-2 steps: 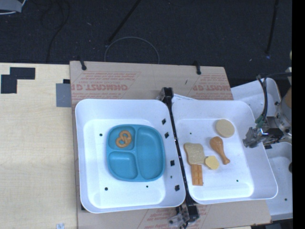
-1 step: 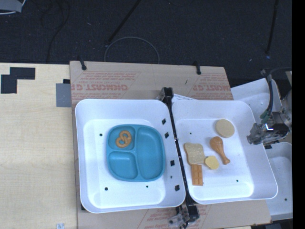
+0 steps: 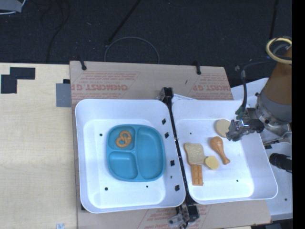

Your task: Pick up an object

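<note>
The right bin [image 3: 259,185] holds several toy foods: a pale round cookie [image 3: 222,127], a chicken drumstick [image 3: 219,149], a yellow round piece [image 3: 212,162], a bread slice [image 3: 194,153] and an orange wafer strip [image 3: 197,174]. My gripper [image 3: 237,130] hangs low over the right bin's upper right part, just right of the cookie and above the drumstick. Its dark tips sit close to the cookie's right edge. I see nothing between them.
The left bin [image 3: 90,128] carries a blue divided plate [image 3: 135,152] with a pretzel [image 3: 124,139] in its upper-left compartment. A black divider [image 3: 172,142] runs between the bins. The arm's body [image 3: 279,92] looms over the right bin's right edge. Cables [image 3: 244,87] trail near it.
</note>
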Available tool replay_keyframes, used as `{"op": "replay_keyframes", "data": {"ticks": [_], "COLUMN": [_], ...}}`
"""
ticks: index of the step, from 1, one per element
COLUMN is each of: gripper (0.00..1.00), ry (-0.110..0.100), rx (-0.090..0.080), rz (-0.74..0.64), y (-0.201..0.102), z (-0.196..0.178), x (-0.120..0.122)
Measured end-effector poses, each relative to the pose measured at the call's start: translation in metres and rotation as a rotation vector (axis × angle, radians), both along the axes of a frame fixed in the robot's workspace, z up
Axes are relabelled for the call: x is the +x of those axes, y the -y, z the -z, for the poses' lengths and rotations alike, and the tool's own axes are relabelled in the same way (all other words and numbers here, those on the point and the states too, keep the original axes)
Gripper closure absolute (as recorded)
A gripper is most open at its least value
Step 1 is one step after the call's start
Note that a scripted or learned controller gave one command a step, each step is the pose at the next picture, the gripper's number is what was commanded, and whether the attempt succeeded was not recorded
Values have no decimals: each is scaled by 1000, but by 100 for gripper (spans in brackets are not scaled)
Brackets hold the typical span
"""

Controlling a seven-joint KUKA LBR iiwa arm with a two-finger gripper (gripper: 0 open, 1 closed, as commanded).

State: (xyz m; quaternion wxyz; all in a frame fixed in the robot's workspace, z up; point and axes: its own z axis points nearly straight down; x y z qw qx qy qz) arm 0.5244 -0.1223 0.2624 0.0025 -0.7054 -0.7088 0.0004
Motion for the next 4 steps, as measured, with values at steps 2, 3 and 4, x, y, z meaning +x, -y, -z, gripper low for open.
{"op": "replay_keyframes", "data": {"ticks": [2, 3, 4], "gripper": [100, 100, 100], "ry": [1, 0, 2], "rx": [-1, -1, -2], "rz": [0, 1, 0], "y": [-112, -169, -225], "z": [21, 34, 40], "x": [29, 39, 63]}}
